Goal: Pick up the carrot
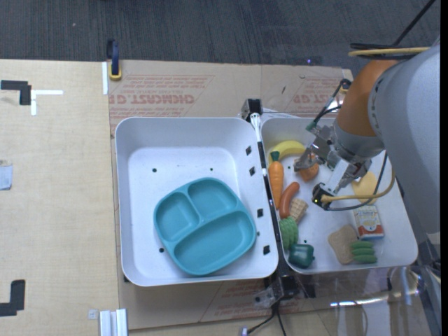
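Note:
The carrot (276,179) is orange with a green top. It lies lengthwise along the left wall of the right bin (399,252), just below a banana (288,148). My gripper (310,161) hangs low over the right bin's upper middle, a short way to the right of the carrot's top end. A small orange-brown piece (309,168) sits right at the gripper's tip. Nothing of the carrot is under the gripper.
A reddish sausage (289,195), a cracker (299,210), a green leafy piece (288,232) and a green pepper (301,255) crowd the carrot's lower side. Bread (341,243), green beans (362,252), a small carton (367,224) and a yellow wedge (365,184) lie further right. A blue divided plate (205,224) rests in the left bin (133,187).

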Controlling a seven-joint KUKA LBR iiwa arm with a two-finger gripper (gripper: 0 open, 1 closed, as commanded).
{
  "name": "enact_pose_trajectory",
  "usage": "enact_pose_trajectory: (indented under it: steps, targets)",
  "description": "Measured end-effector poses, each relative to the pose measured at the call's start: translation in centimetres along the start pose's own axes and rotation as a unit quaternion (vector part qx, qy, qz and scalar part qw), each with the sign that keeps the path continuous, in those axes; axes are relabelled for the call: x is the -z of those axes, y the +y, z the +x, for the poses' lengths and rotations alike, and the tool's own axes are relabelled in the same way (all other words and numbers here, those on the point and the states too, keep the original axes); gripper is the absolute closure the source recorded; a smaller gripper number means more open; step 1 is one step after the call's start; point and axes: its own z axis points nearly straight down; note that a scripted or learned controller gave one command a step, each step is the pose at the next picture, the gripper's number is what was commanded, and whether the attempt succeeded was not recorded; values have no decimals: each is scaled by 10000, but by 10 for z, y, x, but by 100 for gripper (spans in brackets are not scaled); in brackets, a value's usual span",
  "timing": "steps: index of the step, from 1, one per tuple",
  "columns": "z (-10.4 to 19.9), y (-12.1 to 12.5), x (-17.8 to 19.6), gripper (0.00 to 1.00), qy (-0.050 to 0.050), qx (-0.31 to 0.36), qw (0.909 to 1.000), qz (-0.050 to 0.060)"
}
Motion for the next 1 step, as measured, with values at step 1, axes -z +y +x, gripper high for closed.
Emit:
enact_pose_trajectory:
  steps: [1]
  targets:
    - [20,17,10,0,1,-1434,9897,-22]
